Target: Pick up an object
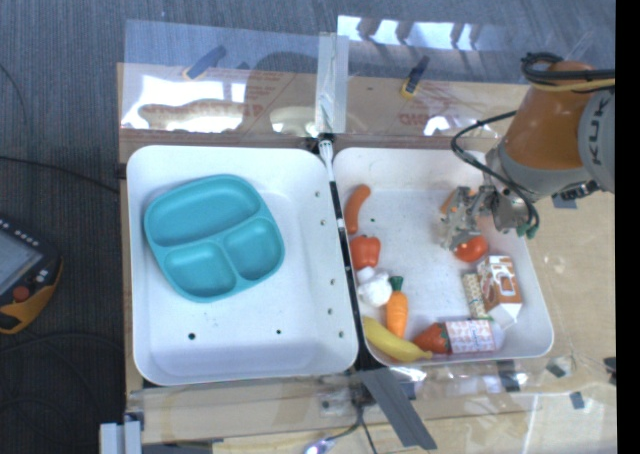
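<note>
Over the right bin (pixel 535 337) hangs the gripper (pixel 462 220) (grip: can't tell), just above a tomato (pixel 471 248); carrot (pixel 397 310), banana (pixel 392 343), cartons alongside. Left bin (pixel 150 342) holds a teal tray (pixel 212 235).

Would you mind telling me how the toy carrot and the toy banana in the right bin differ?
The orange toy carrot with a green top is short and lies nearly upright in the view; the yellow toy banana is longer, curved, and lies slanted along the white right bin's near wall. The carrot is two-coloured, the banana plain. Both sit near the divider, almost touching.
</note>
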Robot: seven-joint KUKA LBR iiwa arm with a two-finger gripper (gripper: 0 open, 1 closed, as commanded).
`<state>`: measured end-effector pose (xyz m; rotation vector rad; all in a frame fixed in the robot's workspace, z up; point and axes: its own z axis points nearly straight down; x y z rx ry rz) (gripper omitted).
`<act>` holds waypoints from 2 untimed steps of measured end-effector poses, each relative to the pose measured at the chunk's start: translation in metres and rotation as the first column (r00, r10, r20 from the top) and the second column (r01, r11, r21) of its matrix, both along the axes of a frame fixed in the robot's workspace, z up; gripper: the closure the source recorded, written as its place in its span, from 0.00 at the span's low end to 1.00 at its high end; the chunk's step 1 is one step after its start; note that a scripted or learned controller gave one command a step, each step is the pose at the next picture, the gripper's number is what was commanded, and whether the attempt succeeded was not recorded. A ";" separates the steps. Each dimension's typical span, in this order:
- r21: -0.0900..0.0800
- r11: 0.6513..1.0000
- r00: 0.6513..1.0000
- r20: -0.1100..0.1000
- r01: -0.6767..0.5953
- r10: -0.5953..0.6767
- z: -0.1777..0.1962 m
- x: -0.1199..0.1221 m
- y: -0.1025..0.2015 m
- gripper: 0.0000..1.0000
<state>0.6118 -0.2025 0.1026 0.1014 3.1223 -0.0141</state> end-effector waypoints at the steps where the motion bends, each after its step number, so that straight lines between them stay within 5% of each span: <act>1: 0.007 1.000 1.000 -0.003 0.026 -0.026 -0.010 -0.067 0.058 1.00; 2: 0.006 1.000 1.000 -0.002 0.027 -0.027 -0.012 -0.067 0.057 0.00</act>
